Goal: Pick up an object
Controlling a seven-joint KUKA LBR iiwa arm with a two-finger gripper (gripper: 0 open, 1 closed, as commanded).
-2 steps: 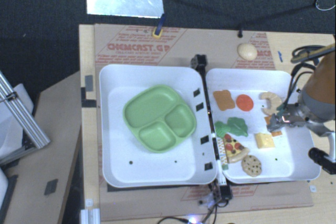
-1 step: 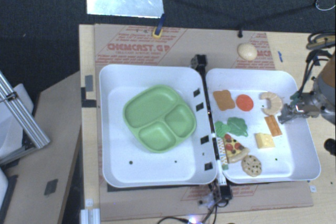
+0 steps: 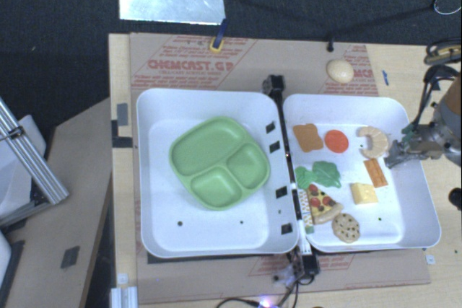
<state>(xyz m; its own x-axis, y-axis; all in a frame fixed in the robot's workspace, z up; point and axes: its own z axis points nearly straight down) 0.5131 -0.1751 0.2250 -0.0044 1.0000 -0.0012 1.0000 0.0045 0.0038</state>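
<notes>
The right bin (image 3: 415, 216) holds several toy foods: a toast slice (image 3: 307, 137), a red round slice (image 3: 336, 141), a pale curved pastry (image 3: 373, 141), an orange stick (image 3: 375, 173), a yellow cheese block (image 3: 363, 192), green lettuce (image 3: 318, 174), a pizza slice (image 3: 323, 203) and a cookie (image 3: 346, 228). My gripper (image 3: 395, 155) reaches in from the right edge. It hangs over the bin's right side, just right of the pastry and above the orange stick. Nothing visibly hangs from it.
A green divided plate (image 3: 219, 162) lies in the left bin (image 3: 155, 227). A beige egg-shaped object (image 3: 339, 70) rests on the cardboard behind the right bin. A black divider (image 3: 287, 169) runs between the bins. A metal frame (image 3: 25, 162) stands at the far left.
</notes>
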